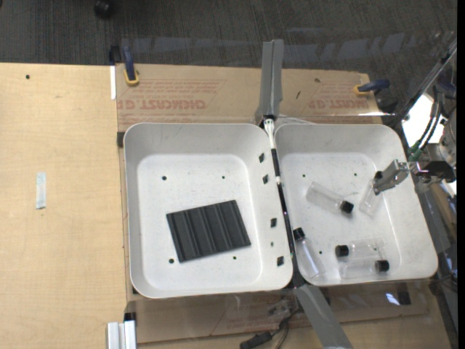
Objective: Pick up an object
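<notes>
Tool (389, 177) reaching from right, over right bin (407, 267)

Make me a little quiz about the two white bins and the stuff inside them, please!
1. True or false: the dark ribbed mat lies in the right bin.
2. Which bin holds the clear tubes with black caps, such as the one at? A) left bin B) right bin
3. Fill in: the gripper is over the ____ side of the right bin.

Key
1. False; it lies in the left bin.
2. B
3. Right; it is near that bin's right wall, above the tubes.
</notes>
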Controlling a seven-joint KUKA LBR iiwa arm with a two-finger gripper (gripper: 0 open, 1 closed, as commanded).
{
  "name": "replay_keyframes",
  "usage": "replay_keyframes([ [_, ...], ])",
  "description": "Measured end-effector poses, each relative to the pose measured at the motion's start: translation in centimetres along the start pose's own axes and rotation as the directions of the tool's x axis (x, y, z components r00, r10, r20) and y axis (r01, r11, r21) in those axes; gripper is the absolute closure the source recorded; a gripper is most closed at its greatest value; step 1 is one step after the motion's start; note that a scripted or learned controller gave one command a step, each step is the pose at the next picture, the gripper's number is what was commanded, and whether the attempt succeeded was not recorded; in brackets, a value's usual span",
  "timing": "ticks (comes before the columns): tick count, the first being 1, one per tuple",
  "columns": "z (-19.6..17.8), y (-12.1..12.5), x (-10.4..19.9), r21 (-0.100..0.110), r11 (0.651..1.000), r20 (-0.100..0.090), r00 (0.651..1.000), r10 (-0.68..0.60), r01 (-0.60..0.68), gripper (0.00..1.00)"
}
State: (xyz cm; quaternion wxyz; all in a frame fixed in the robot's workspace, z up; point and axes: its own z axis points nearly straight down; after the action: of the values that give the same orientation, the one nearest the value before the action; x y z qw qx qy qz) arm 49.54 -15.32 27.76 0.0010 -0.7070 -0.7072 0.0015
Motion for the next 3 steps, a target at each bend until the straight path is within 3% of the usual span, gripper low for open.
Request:
replay_keyframes([
  [1,11.1,-0.5,-5.9,-0.001,0.999,-0.001,0.999,0.041,-0.041,0.00],
  [2,18.7,2.8,-5.7,-0.002,0.999,-0.006,0.999,-0.044,0.044,0.00],
  [3,18.6,8.6,-5.9,-0.005,0.995,-0.005,0.995,-0.101,0.101,0.00],
])
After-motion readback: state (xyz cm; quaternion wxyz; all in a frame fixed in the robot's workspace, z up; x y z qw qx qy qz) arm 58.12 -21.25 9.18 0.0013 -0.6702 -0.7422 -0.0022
